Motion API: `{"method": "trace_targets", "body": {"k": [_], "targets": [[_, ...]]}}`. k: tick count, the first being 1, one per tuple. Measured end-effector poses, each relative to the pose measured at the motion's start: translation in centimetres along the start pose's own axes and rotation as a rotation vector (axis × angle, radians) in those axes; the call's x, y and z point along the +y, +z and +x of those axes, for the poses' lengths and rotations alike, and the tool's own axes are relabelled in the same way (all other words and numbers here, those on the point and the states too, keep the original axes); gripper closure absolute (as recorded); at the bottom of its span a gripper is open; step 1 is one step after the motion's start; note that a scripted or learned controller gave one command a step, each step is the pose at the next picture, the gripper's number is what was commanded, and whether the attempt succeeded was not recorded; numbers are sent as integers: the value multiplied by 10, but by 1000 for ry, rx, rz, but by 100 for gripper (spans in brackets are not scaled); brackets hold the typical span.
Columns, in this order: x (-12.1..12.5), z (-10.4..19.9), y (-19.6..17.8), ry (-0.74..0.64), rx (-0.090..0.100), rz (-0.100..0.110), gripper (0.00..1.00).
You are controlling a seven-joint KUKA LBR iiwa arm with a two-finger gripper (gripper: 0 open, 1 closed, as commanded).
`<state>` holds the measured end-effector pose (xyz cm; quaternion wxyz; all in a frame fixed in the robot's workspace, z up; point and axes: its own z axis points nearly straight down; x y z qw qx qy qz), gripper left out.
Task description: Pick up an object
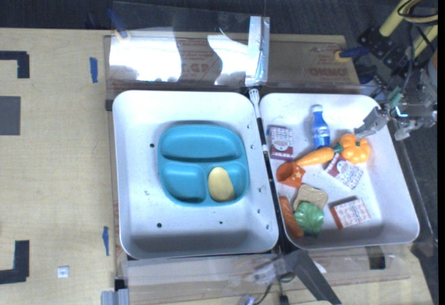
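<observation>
Gripper sits at the right bin's upper right corner, at roughly 2 o'clock from that bin's centre. Whether it is wide or narrow cannot be told; nothing is seen held.

Nearest object: an orange pepper, just beside the gripper at its 7 o'clock. A blue bottle lies near, at 9 o'clock. A carrot lies at 8 o'clock, touching the pepper's left side. White-and-red packets lie around them; one sits directly below the pepper. Broccoli lies well apart, toward 7 o'clock, near the bin's lower left.

The bin's right wall is close to the gripper; bare floor lies along the right side and upper left.

The left bin holds a blue tray with a yellow lemon in its lower right compartment.
</observation>
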<state>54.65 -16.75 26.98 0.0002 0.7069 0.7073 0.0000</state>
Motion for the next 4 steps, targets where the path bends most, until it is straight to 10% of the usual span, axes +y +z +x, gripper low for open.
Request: {"method": "trace_targets", "body": {"k": [1, 2, 3, 4], "targets": [[67, 25, 87, -227, 1, 2, 0], [58, 26, 182, -212, -2, -8, 0], [60, 25, 170, -211, -4, -14, 100], [65, 109, 81, -95, 2, -9, 100]]}}
